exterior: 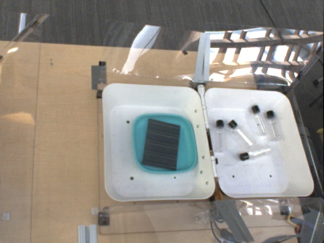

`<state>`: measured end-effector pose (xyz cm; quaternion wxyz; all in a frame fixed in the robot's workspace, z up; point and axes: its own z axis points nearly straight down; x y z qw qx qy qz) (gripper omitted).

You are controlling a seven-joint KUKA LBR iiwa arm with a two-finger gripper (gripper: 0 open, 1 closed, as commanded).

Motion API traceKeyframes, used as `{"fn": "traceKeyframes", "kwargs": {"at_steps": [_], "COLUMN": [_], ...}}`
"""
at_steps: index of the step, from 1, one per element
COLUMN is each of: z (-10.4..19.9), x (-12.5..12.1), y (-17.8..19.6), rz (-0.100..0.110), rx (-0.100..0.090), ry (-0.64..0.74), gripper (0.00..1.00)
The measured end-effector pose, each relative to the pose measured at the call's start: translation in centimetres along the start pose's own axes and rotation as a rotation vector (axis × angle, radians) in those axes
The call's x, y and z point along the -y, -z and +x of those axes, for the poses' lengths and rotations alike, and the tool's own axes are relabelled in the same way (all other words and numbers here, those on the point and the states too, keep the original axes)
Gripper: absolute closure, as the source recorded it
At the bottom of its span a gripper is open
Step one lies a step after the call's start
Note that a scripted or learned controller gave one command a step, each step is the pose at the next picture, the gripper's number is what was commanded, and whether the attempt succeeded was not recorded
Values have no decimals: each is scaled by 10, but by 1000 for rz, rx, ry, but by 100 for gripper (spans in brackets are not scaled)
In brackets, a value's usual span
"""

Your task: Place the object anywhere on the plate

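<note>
Colours on the bench: white, teal, dark grey and pale wood

The left bin (pixel 116 135) and the right bin (pixel 288 135) are both plain white. In the left bin, a teal plate (pixel 139 138) carries a dark grey block (pixel 161 144) marked with fine lines running across it. Toward the right bin's middle lie clear vials (pixel 259 119) with black caps. The bench (pixel 50 135) is pale tan wood with faint grain, and beyond its far edge the floor (pixel 126 4) is dark grey with a fine ribbed weave.
</note>
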<state>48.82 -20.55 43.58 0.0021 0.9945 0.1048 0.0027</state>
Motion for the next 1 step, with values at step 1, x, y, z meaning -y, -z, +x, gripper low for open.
{"fn": "traceKeyframes", "kwargs": {"at_steps": [1], "z": [0], "x": [0], "y": [0], "rz": [0], "rx": [0], "ry": [0], "gripper": [0]}}
